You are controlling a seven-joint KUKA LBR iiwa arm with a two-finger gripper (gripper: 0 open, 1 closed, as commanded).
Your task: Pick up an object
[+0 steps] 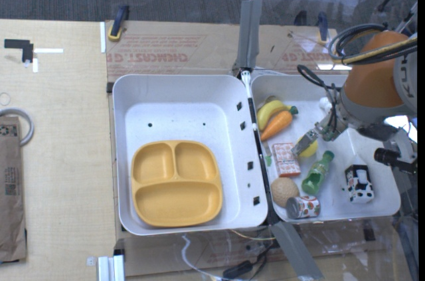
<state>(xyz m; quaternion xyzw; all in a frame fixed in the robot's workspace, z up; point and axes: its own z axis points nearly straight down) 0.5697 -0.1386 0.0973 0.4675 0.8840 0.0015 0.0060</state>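
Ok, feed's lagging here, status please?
Gripper low in right bin, over a yellow item. Nothing seen held. Carrot, bottle, box crowd close.

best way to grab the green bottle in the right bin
Probably across the green bottle's middle body, coming from above. It lies tilted on the bin floor, cap up-right, so set the fingers across its width; the round brown ball and can crowd its lower end.
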